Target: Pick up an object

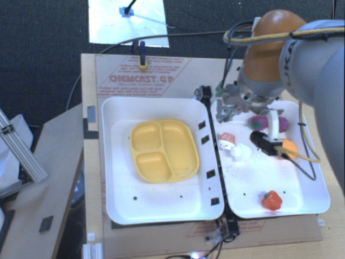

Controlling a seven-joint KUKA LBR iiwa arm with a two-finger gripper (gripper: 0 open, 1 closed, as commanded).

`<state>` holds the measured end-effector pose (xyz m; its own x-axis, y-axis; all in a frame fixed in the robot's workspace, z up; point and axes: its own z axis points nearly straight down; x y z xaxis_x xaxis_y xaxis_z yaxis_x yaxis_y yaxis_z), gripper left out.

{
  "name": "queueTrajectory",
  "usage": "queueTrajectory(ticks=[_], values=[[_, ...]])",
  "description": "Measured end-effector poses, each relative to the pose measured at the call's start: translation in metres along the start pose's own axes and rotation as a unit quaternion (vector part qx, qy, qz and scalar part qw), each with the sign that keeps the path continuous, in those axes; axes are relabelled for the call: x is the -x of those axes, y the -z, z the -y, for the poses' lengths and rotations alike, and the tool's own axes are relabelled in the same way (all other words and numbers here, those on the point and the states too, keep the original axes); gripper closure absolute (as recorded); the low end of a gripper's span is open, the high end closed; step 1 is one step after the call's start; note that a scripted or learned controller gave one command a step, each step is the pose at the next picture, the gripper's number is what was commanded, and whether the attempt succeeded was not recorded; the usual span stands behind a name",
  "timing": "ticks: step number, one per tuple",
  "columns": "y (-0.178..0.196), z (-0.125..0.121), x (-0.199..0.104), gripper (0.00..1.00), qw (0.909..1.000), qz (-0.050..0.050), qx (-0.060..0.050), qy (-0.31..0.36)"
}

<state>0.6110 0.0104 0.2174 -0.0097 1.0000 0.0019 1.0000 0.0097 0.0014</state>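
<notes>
My gripper [226, 113] hangs over the far left part of the right bin [302, 198], close to the divider between the bins. Just below it lies a small pink and white cupcake toy [227, 140], with a white lump [241, 152] beside it. A purple and green toy [261, 123] lies to the gripper's right, partly behind the pale bracket. An orange ball [290, 144] rests further right. A red pepper toy [272, 200] sits near the bin's front edge.
The left bin [116, 188] holds a yellow divided plate [163, 149] in its middle. Black clips run along the divider [211, 155] between the bins. Cardboard lies under both bins, and a grey ramp stands off the bench at the far left.
</notes>
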Motion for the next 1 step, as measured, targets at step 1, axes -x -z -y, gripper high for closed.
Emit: queueTrajectory(ticks=[1], values=[[0.0126, 0.0093, -0.0519, 1.0, 1.0, 0.0, 0.0, 0.0]])
